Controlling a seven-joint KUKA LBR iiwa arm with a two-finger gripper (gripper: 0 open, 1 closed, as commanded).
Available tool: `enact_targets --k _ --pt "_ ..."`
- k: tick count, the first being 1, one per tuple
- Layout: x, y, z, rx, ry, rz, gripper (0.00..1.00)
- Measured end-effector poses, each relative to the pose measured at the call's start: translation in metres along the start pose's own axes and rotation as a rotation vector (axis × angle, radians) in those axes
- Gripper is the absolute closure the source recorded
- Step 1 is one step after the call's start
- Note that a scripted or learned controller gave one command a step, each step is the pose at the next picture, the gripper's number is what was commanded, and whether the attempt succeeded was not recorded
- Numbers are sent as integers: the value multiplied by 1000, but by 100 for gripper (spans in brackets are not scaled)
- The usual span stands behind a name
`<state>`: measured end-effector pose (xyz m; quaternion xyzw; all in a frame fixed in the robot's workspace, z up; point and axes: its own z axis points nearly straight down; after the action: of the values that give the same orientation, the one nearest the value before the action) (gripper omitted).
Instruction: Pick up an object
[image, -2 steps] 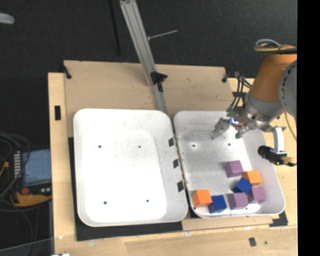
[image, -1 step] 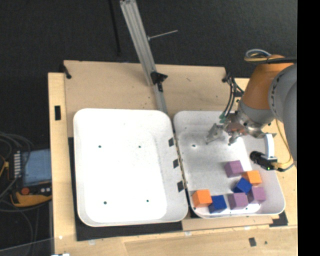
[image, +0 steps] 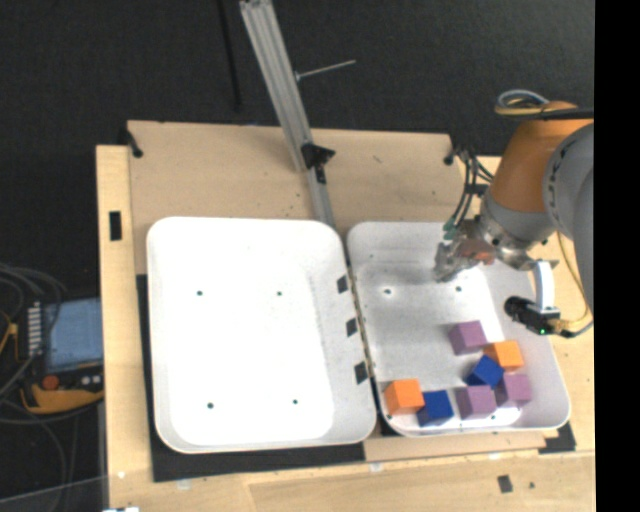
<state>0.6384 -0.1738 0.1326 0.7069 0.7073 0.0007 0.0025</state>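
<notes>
Seven small blocks cluster along the near edge of the right bin: orange block, blue block, purple ones beyond. My gripper hovers farther back, so every block lies toward me from it. Whether it's open, I cannot tell.

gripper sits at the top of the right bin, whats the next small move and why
Probably shift the gripper toward the near end of the right bin and over the purple block. It hangs above bare floor, and the blocks all lie nearer the front.
</notes>
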Motion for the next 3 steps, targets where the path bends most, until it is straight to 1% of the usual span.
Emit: enact_targets --k 1,2,3 --pt "1 0 -65 -4 0 -2 100" --pt "10 3 -121 -4 0 -4 100" --pt "9 4 -142 0 1 -6 100"
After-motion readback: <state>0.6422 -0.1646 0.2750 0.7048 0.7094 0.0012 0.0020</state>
